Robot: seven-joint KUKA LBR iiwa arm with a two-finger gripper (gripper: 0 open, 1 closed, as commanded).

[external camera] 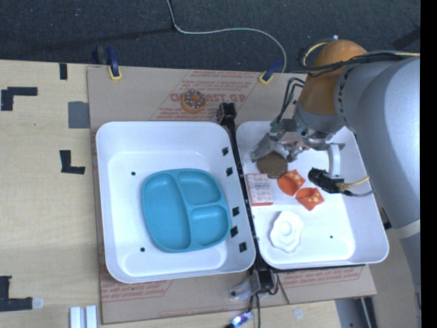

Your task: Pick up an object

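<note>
The gripper [281,147] is low in the upper part of the right bin [362,248], hanging over a flat brown piece [272,163] that lies just below and left of it. Whether the claw is wide, narrow or closed on anything I can't tell (the wrist and cabling blur into the fingers from this angle), so nothing counts as held.

Candidates for the pick, all in the right bin:
- brown piece, nearest the gripper, center-left of that bin
- two orange blocks [292,182] and [310,198], just right of and below the brown piece, near each other
- a small printed packet [259,188] by the bin's left wall
- a white lumpy item [285,231] lower down, apart from the rest

The left bin [113,142] carries a blue divided tray [184,207], well apart from the arm.

To do the step well, IMO: the brown piece looks thin and flat, so the fingers probably need to straddle an edge and get right down to the floor before closing; a shallow close would likely skid off. Keep clear of the upper orange block so it isn't nudged. The blocks look like an easier target w/ firmer sides.

Writing: the packet has reddish print, too small to read. The cardboard [136,87] under the bins has red stencil-like lettering near top center, not legible.
</note>
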